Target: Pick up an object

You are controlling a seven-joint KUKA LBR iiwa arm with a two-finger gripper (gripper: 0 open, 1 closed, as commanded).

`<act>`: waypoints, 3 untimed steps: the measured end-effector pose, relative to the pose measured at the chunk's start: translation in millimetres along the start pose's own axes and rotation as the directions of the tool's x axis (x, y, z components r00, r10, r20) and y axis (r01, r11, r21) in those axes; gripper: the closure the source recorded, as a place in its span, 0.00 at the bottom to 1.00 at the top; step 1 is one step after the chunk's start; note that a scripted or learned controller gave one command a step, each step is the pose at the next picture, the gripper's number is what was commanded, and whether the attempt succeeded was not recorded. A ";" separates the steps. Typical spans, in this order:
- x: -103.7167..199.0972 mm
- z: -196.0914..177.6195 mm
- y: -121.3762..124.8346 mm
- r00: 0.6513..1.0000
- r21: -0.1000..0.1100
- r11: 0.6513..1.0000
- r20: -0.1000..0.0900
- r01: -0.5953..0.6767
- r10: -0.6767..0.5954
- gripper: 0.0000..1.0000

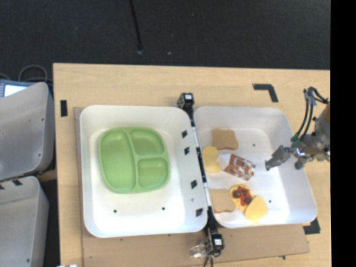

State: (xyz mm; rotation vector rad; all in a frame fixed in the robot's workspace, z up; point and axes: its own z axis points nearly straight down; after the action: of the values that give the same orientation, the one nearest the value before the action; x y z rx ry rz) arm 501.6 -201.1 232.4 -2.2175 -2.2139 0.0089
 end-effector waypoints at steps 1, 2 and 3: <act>0.4 -5.6 2.5 1.000 -0.011 1.000 0.003 0.003 -0.003 0.00; 3.6 40.1 -3.6 1.000 -0.007 1.000 0.002 0.001 -0.001 0.00; 2.2 82.6 -1.9 1.000 -0.007 1.000 0.002 -0.001 0.001 0.00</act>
State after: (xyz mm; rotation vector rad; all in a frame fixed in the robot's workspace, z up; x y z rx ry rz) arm 498.9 -198.8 149.7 -2.2231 -2.2175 0.0036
